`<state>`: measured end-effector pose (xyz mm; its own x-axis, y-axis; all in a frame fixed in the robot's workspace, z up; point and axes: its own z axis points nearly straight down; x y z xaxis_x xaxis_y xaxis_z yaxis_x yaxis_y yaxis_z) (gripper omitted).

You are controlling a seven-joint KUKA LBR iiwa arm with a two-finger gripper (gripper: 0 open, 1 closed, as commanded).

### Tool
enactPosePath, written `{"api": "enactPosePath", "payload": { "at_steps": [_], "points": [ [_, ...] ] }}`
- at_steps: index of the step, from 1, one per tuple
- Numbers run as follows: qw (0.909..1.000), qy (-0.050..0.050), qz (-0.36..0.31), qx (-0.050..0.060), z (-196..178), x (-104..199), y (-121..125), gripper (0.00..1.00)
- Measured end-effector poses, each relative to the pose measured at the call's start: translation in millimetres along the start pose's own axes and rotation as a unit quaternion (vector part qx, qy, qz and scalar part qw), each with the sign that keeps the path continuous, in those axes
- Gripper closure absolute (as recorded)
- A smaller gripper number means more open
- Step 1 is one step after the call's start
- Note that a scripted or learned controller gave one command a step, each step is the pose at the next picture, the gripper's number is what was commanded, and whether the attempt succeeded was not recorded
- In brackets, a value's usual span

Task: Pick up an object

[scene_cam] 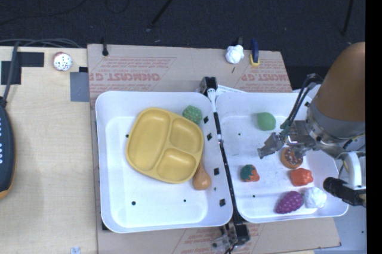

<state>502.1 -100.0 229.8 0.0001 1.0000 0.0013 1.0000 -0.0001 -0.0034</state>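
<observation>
Fingers of my gripper (280, 148) look spread apart, holding nothing, just beside the round orange toy (292, 157). I should center over it, go down slowly, then squeeze.

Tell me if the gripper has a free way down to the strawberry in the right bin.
Probably yes. The strawberry lies alone on the right bin's floor, apart from the other toys, and the gripper hangs just above and to its right with nothing between.

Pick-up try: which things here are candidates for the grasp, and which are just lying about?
Candidates, right bin:
green ball
strawberry
round brown piece, under the gripper
red piece
purple grapes
white lump

Lying about:
yellow tray, left bin
white ball on cardboard
</observation>
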Motion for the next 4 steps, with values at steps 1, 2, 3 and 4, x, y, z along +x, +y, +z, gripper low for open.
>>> {"api": "enactPosePath", "payload": {
  "at_steps": [1, 2, 3, 4],
  "points": [
    [0.9999, 0.000, -0.004, -0.009, -156, 58, -26, 0.00],
    [0.9999, 0.002, -0.005, -0.010, -316, 161, -27, 0.00],
    [1.0000, -0.001, -0.003, 0.001, -317, 158, -27, 1.00],
    [1.0000, -0.001, -0.002, 0.002, -270, 199, -28, 1.00]
  ]
}}
